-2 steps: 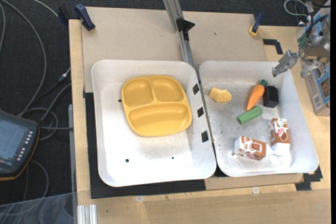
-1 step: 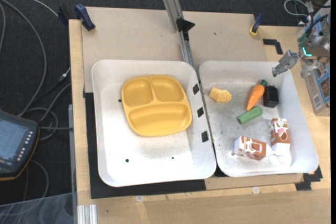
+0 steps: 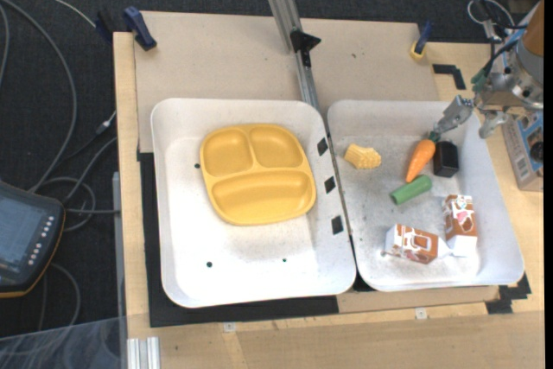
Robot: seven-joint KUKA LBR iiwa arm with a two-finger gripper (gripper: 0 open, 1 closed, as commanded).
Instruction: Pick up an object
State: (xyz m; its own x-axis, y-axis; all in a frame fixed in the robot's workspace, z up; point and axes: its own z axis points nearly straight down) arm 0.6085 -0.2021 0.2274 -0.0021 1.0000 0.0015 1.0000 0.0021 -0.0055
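The right bin (image 3: pixel 484 268) holds an orange carrot (image 3: pixel 420 158), a black block (image 3: pixel 446 158), a green cylinder (image 3: pixel 410 190), a yellow corn piece (image 3: pixel 363 156) and two brown-and-white cartons (image 3: pixel 413 244) (image 3: pixel 461 225). My gripper (image 3: pixel 471 118) hangs over the bin's far right corner, just above and right of the carrot and the black block. Its two grey fingers (image 3: pixel 452 114) are spread apart, open, with nothing between them.
A yellow divided plate (image 3: pixel 257 173) lies in the left bin (image 3: pixel 173 264). A metal rail (image 3: pixel 289 4) runs from the top down to the gap between the bins. Blue and yellow clamps (image 3: pixel 140 26) sit at the bench's back corners.
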